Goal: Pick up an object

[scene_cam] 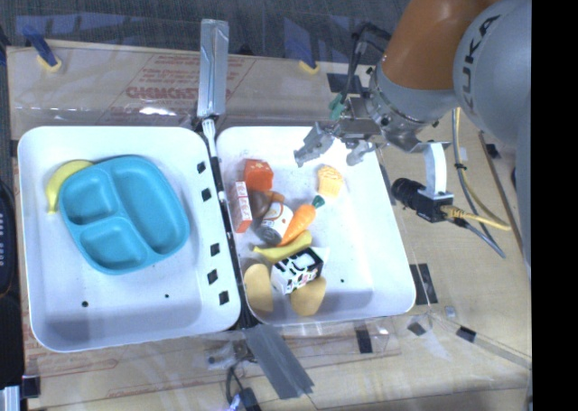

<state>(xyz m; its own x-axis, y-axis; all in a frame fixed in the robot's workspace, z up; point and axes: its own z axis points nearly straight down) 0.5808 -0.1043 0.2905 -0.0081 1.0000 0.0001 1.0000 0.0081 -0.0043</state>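
Note:
My gripper (336,149) hangs open above the back of the right bin (384,247), its two grey fingers spread with nothing between them. Just below it lies a small yellow-orange toy (330,181). Further down the bin sit a toy carrot (301,220), a red-orange item (257,174), a red and white packet (242,206), a yellow banana-like piece (282,246), a black and white cube (298,269) and two tan rounded toys (258,285).
The left bin (54,310) holds a blue divided tray (122,210) with a yellow banana (61,180) tucked behind its left side. A metal bar (212,66) stands at the back between the bins. Cables run over the bench at right.

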